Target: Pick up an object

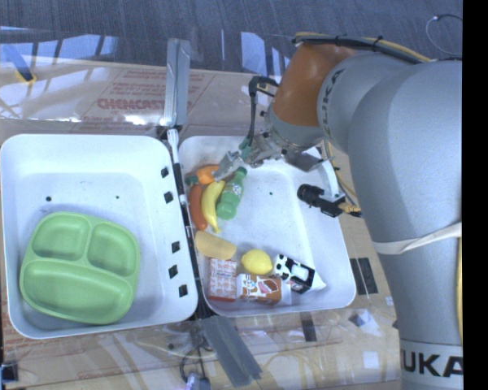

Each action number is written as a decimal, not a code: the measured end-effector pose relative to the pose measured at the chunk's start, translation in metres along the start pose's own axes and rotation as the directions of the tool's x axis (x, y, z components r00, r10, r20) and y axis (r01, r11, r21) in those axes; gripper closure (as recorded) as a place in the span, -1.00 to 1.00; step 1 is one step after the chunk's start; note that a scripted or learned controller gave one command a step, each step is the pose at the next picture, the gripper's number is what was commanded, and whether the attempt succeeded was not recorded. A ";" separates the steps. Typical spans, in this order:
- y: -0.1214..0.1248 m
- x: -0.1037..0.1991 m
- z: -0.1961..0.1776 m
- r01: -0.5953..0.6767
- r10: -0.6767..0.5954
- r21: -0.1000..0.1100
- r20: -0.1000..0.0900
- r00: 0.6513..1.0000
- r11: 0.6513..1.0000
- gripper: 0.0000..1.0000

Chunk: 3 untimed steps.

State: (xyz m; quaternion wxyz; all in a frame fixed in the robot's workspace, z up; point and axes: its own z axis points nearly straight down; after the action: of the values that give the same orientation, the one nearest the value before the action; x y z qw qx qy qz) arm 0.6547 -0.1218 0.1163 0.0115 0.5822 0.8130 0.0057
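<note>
Beneath the tool (242, 159), grip state unclear, lies the green bottle (231, 195).

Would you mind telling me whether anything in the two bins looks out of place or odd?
Nothing looks spilled or damaged. The right bin has its items crowded against its left and lower walls, the green bottle lying on its side by the banana. The green tray sits flat in the left bin.

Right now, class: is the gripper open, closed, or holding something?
Gripper: over the right bin, by the green bottle; open or closed cannot be told.
</note>
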 end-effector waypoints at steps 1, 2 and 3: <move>0.006 0.013 0.024 0.017 -0.016 0.025 -0.012 1.000 1.000 -1.00; 0.005 0.013 0.013 0.020 -0.020 0.029 -0.013 1.000 0.999 1.00; 0.034 0.081 -0.140 -0.152 0.153 0.024 -0.008 0.988 0.988 1.00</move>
State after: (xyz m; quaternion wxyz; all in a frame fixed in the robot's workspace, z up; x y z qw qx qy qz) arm 0.6569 -0.0333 0.2562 0.0002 0.6427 0.7661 -0.0004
